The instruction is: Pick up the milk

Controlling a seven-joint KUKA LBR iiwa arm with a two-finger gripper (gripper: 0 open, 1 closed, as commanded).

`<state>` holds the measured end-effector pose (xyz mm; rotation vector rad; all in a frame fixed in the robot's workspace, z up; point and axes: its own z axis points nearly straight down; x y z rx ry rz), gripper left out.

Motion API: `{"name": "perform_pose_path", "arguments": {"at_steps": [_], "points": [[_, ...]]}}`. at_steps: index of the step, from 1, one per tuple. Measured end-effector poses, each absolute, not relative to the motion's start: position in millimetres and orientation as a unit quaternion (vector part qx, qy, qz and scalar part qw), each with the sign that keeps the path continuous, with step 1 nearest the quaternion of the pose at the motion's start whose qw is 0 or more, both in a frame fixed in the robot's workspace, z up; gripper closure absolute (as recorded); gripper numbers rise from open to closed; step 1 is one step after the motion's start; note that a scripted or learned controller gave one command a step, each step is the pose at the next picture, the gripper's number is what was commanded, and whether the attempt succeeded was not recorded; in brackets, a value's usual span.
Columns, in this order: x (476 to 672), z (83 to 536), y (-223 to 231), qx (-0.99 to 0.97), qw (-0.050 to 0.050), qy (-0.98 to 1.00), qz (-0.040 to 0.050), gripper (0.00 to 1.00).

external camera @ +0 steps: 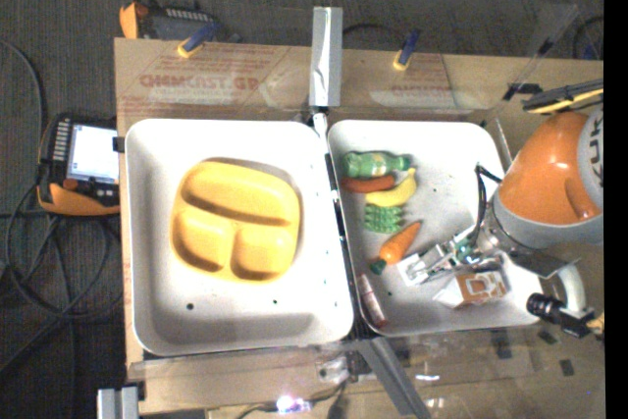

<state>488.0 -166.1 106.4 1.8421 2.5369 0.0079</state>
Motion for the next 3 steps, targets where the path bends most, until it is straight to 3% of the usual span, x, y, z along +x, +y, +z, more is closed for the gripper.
{"name": "perform_pose_path", "arguments": {"at_steps": [1,2,3], "points": [[490.3,116.0,-167.3,0.589,0.004,0.808,0.0036,1.00],[489.4,113.7,-166.4,0.588,0.002,0.809,0.0028,0.00],[526.7,174.8,-158.2,0.683,-0.003,0.731,-0.0027,0.00]]}}
